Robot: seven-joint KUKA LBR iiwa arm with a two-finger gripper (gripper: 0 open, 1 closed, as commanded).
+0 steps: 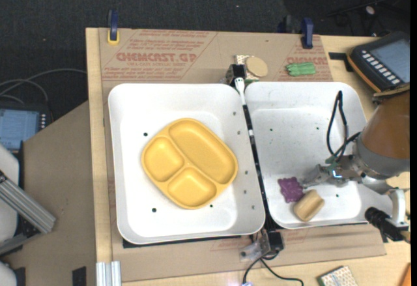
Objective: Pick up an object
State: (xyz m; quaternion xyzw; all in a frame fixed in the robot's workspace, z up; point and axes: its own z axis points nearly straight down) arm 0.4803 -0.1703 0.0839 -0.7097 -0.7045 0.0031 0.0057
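Note:
In the right bin (293, 115), near its front edge, lie a small purple object (290, 188) and a tan cork-like block (309, 205), touching or nearly so. My gripper (318, 176) reaches in from the right, low over the bin floor. It sits just right of the purple object and above the tan block, with nothing visibly held. A yellow three-compartment plate (189, 162) lies in the middle of the left bin (127, 115).
A black cable (336, 123) loops over the right bin from the wrist. Behind the bins, a green object (301, 70) and a round tan disc (257, 68) rest on the board. A tablet-like device (384, 60) sits at the far right.

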